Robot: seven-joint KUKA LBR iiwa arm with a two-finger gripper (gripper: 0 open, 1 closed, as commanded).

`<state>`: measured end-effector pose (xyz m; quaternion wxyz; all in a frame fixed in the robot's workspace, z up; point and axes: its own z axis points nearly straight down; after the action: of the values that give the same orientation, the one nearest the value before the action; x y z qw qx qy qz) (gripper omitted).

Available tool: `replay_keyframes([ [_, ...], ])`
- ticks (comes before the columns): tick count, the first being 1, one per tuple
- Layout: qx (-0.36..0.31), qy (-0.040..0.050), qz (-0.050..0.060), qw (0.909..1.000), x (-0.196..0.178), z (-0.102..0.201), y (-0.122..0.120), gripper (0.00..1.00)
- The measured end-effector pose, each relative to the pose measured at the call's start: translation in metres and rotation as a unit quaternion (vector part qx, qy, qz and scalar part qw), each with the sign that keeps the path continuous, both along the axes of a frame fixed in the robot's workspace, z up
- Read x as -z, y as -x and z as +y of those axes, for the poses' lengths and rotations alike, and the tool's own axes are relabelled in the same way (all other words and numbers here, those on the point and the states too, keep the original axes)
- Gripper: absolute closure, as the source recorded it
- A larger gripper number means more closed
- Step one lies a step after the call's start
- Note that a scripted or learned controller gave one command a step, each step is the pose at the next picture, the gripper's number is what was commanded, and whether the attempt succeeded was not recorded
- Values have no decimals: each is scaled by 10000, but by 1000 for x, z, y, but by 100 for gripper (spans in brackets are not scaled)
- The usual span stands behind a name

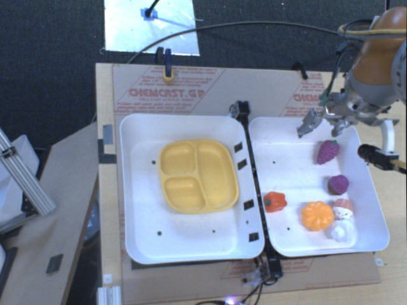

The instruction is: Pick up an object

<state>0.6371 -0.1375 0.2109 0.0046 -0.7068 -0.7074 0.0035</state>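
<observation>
Small white figure (341, 229) looks blurred; hand (324, 124), open and empty, hovers beside purple grapes (327, 151).

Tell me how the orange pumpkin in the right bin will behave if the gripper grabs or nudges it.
The pumpkin looks round and ribbed, so fingers would probably slip toward its grooves. It seems a small plastic toy, likely light and stiff. Nudged, it may roll into the white toy touching it.
</observation>
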Motion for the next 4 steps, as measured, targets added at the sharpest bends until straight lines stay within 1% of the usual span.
replay_keyframes([
  [1, -11, 7, -64, 10000, -9, 0, -3, 0],
  [2, -5, 7, -54, 10000, 52, 2, 0, 0],
  [3, 0, 8, -54, 10000, 97, -4, 3, 0],
  [4, -3, 8, -58, 10000, 127, -4, 3, 0],
])
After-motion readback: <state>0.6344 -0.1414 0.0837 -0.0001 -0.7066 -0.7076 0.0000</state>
